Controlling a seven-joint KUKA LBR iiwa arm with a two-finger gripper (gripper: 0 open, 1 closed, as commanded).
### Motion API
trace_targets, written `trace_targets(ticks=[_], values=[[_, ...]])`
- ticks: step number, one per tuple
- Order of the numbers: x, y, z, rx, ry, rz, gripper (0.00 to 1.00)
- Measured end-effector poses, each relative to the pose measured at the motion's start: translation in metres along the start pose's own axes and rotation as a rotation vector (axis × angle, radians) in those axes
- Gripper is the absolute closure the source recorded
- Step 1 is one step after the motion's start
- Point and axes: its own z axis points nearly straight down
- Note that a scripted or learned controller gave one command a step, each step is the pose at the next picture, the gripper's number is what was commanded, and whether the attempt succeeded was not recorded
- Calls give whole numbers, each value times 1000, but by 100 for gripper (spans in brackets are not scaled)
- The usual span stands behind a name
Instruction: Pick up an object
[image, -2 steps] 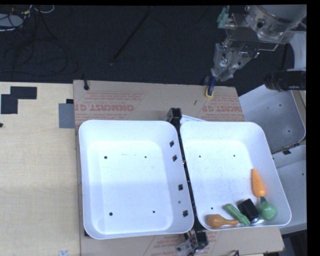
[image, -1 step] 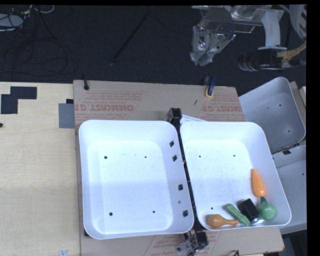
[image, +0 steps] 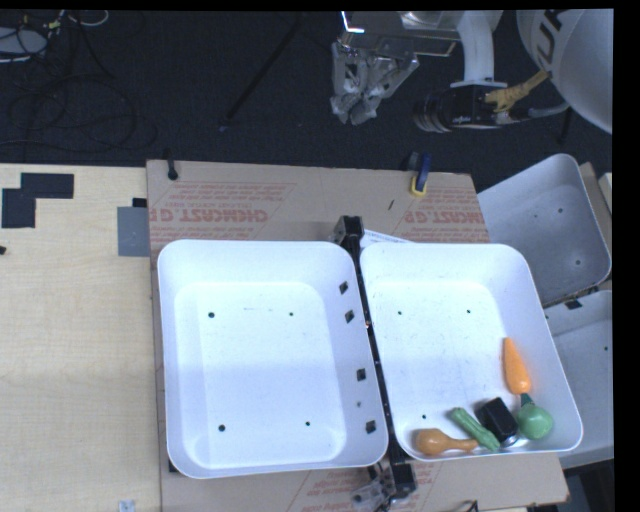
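The gripper (image: 358, 103) hangs above the dark floor beyond the bench's far edge, well apart from both bins, with nothing between its fingers (whether they are spread or closed cannot be told). In the right bin (image: 440, 270), the objects crowd the near right corner: an orange carrot (image: 516, 367) along the right wall, a green toy (image: 536, 421), a black block (image: 497, 419), a green stick (image: 473, 427) and an orange gourd (image: 441, 441).

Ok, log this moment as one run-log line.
gripper: above far edge, away from bins | right bin: carrot, black block, green toy, orange toy at near corner | nothing picked up yet
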Motion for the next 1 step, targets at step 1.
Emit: trace_targets(ticks=[1], values=[[88,-1,0,1,1,-4,100]])
